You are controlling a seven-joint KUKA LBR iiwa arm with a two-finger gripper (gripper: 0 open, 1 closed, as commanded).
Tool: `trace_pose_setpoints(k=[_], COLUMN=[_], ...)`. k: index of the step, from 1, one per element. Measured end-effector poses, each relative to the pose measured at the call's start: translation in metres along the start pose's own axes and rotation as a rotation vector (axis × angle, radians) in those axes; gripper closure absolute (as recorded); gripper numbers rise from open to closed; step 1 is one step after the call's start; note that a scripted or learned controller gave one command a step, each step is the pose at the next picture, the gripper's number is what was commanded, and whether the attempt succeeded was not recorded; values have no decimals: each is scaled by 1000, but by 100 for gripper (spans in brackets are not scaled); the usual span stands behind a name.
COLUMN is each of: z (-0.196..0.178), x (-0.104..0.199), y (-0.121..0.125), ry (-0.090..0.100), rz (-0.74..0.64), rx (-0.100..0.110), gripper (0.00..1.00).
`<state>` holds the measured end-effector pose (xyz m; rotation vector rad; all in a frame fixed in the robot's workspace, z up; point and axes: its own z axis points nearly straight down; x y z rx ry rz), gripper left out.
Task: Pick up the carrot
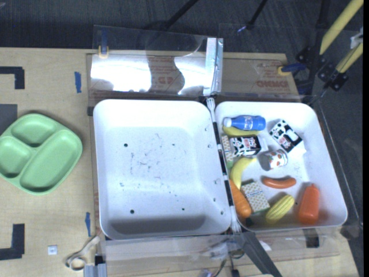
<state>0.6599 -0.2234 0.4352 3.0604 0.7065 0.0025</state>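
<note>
We see a light wooden bench [52,229] with a dark floor [144,4] behind it. A green plate [39,153] with three parts sits on the left side of the bench. Two white bins sit side by side. The left bin [155,166] has little dark marks on its bottom. The right bin [330,154] is full of toy food and small things.

The carrot [240,202] lies in the right bin, low down, right by the wall next to the left bin. A little box [255,196] lies partly on top of it. A yellow banana [241,169] is just above it, and a yellow corn [279,208] is near it on the right. A red sausage [279,182] and a fat orange-red thing [309,203] lie farther right. A blue bottle [245,123] is at the top of this bin.

We cannot tell if the gripper is open or shut.
</note>
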Motion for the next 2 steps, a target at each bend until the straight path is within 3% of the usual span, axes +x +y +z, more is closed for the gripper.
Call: trace_pose_setpoints(k=[1, 2], z=[0, 0], x=[-27, -4], y=[-13, -5], ry=[-2, 0], rz=[228, 143], rx=[4, 0], gripper=[0, 0])
